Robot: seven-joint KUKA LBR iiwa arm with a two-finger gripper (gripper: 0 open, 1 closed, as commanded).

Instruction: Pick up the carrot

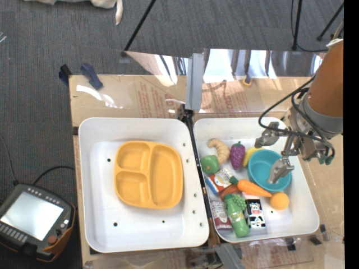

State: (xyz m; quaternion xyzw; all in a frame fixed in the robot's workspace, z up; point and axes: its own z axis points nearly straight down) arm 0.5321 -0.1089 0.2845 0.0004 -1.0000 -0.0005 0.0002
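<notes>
From my console, the gripper [279, 171] hung over the teal bowl [265, 170] in the right bin [307, 209]; I couldn't tell its jaw state. The carrot [253, 188] lay just beside the bowl, between it and a small milk carton [256, 213], near an orange [279, 200]. The left bin [95, 206] held a yellow divided plate [149, 174]. No label was readable.
</notes>
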